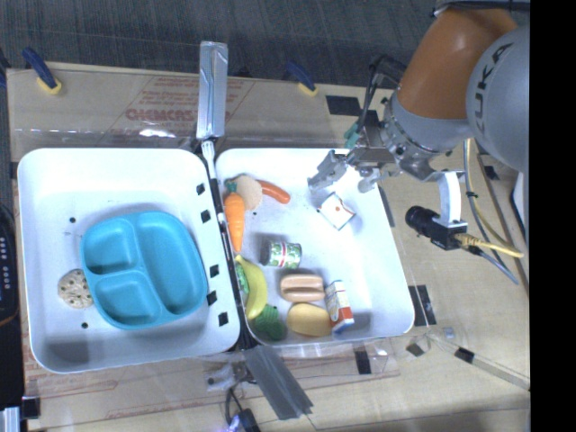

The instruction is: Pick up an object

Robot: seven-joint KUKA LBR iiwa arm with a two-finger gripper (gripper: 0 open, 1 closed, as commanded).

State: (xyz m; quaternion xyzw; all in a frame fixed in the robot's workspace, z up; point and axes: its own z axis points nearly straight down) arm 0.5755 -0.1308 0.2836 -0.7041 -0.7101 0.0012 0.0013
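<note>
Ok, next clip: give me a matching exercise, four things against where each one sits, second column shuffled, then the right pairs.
Things:
1. cookie
2. blue divided tray
3. small white carton
4. banana

Places:
A. right bin, just under the tool
B. left bin, at its left wall
C. right bin, along the divider, below the carrot
D. middle of the left bin

Pairs: 1-B, 2-D, 3-A, 4-C

Bench (108, 106), surfaced in brown cardboard with red print, carrying two shallow white bins side by side. The left bin (36, 241) lies at nine o'clock; the right bin (382, 268) lies just right of centre, their inner rims touching. Blue clamps (40, 68) grip the bench's far edge at eleven and twelve o'clock.
</note>
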